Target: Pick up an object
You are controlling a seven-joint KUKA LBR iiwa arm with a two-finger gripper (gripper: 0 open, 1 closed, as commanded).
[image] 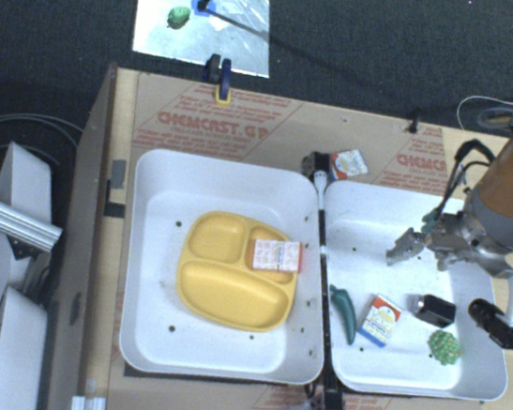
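- Nearest the camera, at the bottom of the view: two white bins side by side, left bin and right bin, on a cardboard sheet.
- Holding the left bin's middle: a yellow tray with three compartments; resting in its upper right compartment, a small red-and-white box.
- Lying in the right bin, along its lower half: a green pepper just beside the divider; a small carton near it to the right; a black block further right; a green ball below the block.
- Outside the bins, just above where they meet: another small packet.
- Reaching in from the right, over the upper part of the right bin: grey arm with orange band, ending in the gripper.
- Gripper hanging above bare bin floor, well apart from every object, nothing between the fingers; whether apart or together, cannot tell from this angle.
- Likely stage: not yet on a target; nothing picked.
- Risks, as judgement: closing at this spot would catch only air, since the objects sit lower in the bin.
- Carton and pepper close together, so a descent between them could nudge one aside or pinch both.
- Ball likely to roll off under a glancing touch; block near the bin's right wall, leaving little finger room.
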